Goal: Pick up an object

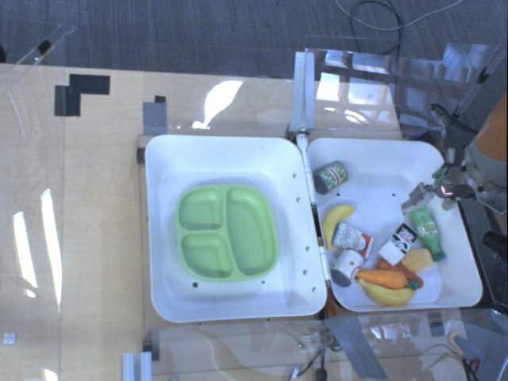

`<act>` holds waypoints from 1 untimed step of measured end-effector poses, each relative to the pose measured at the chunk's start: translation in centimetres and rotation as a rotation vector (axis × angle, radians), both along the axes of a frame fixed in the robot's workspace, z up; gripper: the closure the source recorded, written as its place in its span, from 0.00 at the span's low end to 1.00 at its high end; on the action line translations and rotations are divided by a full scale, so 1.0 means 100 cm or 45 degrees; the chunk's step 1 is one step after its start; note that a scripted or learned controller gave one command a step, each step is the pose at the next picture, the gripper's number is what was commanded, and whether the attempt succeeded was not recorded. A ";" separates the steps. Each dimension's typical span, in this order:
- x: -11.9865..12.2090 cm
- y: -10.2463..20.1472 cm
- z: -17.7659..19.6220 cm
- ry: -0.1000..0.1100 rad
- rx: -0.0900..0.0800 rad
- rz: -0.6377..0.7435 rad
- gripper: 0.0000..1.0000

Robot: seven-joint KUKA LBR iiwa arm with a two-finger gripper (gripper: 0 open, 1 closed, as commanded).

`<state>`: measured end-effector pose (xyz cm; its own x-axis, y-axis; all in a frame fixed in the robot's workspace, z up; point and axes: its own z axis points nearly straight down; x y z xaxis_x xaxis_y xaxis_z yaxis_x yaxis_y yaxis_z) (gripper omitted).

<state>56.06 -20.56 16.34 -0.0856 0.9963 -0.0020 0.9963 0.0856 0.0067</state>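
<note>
Pale wood counter point(79, 213), grey carpet behind.
Claw point(432, 193) hangs over the right bin's point(373, 165) far edge, grip unclear; green bottle point(426, 232) just beside; left bin point(167, 181) holds a green plate point(226, 232).

Green divided plate point(227, 232) in left bin point(159, 213), toy food, perhaps bananas point(337, 223), in right bin point(381, 165)

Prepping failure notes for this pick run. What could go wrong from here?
1. The end effector sits at the right bin's far right edge, just above the green bottle; coming down it may clip the bin wall.
2. The bottle touches the cracker and small carton, so a grab may drag neighbours.
3. The carrot lies on a banana; picking in that pile risks slips.
</note>
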 end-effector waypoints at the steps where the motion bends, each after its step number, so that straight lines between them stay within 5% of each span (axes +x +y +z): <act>1: -0.023 0.001 -0.074 -0.009 -0.001 0.058 0.00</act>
<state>53.72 -20.48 8.90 -0.1308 0.9914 -0.0039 0.9913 0.1308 0.0135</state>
